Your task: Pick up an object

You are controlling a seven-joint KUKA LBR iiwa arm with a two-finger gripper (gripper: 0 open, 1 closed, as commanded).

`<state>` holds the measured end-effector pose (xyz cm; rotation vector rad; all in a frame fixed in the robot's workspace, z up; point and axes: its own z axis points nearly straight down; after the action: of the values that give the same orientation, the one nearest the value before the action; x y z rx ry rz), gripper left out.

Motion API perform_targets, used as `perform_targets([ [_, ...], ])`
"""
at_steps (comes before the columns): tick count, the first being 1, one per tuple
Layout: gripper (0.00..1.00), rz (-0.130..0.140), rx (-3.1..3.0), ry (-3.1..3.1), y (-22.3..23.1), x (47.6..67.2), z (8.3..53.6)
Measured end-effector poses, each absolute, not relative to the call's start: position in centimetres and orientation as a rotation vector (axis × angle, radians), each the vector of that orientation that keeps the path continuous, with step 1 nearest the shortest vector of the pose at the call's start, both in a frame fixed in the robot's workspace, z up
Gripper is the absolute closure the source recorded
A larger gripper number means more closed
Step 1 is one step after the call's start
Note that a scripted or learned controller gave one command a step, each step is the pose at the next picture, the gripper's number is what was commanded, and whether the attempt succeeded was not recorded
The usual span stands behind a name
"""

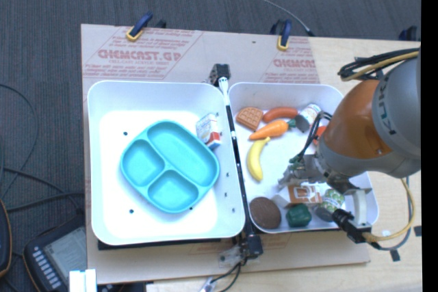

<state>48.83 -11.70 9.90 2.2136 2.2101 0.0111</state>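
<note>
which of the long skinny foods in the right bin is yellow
The banana, lying near the left wall of the right bin. The carrot just above it is orange, and the sausage beyond that is reddish orange.

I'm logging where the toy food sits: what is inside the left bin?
The left bin holds a blue divided plate lying flat, and a small carton beside the plate's upper right edge. Whatever lies under the plate is covered.

I see a turquoise tray (170, 165), yellow banana (256, 160), orange carrot (268, 129), brown cookie (265, 212), white bins (96, 147), and orange-banded grey arm (375, 123).
</note>
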Motion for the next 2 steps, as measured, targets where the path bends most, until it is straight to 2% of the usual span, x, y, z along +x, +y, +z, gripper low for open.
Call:
perform_targets([
  [1,1.0,0.0,2.22,2.222,-7.13,54.23,18.45],
  [2,0.0,-0.002,2.221,2.222,-7.17,54.19,18.42],
])
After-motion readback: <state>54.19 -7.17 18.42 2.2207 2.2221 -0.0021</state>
